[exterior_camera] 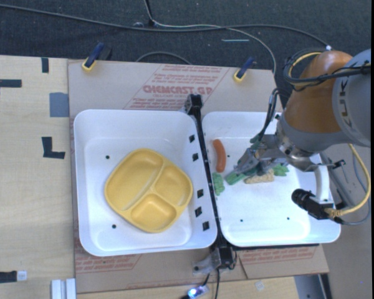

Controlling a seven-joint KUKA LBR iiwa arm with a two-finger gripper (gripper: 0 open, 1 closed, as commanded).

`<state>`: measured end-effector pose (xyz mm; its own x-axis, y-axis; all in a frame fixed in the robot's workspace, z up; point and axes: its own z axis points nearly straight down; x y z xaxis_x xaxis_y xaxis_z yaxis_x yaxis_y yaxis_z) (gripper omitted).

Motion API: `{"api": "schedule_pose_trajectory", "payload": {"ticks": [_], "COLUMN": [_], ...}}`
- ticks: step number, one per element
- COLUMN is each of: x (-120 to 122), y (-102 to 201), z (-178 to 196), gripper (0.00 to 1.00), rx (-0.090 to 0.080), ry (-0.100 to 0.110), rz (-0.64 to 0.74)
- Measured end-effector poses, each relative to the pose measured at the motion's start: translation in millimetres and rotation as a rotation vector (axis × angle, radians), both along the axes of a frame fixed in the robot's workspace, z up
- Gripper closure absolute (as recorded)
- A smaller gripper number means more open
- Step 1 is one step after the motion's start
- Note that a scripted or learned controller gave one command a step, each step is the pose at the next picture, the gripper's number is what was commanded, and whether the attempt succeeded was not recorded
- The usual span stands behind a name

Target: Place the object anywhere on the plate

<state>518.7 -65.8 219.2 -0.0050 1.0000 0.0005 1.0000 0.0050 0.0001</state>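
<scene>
Camera view | jaws [248,164] low in right bin [299,229], spread or pinching: cannot tell | green item [234,179] just under them, sausage [219,155] beside | plate [149,189] well apart, left bin | confirm a firm pinch before lifting over divider

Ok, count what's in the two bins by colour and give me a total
Yellow: 1, the plate in the left bin
Orange: 1, the sausage in the right bin
Green: 2, one piece by the divider, one by the hand
Tan: 1, the piece under the hand
Total: 5
</scene>
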Motion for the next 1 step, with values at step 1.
{"api": "schedule_pose_trajectory", "payload": {"ticks": [1], "x": [-4.4], "y": [44.0], "z": [-2.3], "gripper": [1.0], "rx": [0.0], "ry": [0.002], "rz": [0.0]}}
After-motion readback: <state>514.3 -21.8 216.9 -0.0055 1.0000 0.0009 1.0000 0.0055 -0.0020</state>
